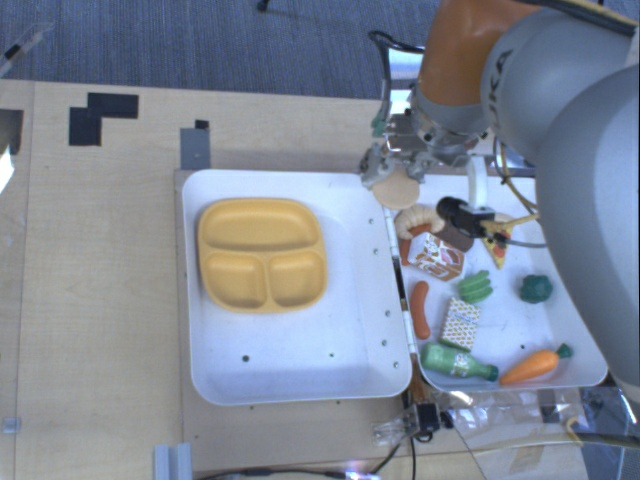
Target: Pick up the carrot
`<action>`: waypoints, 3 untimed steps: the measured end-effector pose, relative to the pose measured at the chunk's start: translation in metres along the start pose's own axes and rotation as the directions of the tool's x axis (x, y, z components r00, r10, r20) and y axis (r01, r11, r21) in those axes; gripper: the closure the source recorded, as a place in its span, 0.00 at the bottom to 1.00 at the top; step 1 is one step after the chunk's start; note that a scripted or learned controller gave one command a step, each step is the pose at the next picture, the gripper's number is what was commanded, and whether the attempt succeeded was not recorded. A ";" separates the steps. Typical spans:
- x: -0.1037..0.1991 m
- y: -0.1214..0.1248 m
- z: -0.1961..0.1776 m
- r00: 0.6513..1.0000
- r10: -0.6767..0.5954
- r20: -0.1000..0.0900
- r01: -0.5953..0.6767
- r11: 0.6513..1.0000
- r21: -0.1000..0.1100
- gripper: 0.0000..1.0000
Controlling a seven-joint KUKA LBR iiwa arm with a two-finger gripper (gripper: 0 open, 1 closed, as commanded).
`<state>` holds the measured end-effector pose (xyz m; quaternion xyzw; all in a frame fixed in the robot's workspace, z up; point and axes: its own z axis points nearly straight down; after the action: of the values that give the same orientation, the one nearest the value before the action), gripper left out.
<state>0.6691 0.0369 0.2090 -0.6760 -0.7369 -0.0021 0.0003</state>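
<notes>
We see the carrot (530, 366) lying at the near edge of the right bin (575, 308), beside a green bottle (457, 360). The end effector (397, 168) hovers over the bins' far edge; its grip we cannot tell.

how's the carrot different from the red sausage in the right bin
The carrot is orange with a green top; the sausage is plain red. The carrot tapers toward one end, while the sausage keeps an even width with rounded ends. The carrot lies nearly crosswise near the right bin's front edge; the sausage lies lengthwise along that bin's left wall. Both lie flat in the right bin, apart from the gripper, which hovers at the far end.
</notes>
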 end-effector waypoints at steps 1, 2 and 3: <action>0.070 0.004 0.025 0.952 0.306 0.001 -0.306 0.952 0.000 1.00; 0.068 0.004 0.024 0.952 0.307 0.003 -0.307 0.952 -0.001 0.00; 0.123 0.011 0.018 0.942 0.336 -0.001 -0.336 0.942 -0.003 0.00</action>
<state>0.6691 0.1605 0.1913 -0.7918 -0.6108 -0.0035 -0.0003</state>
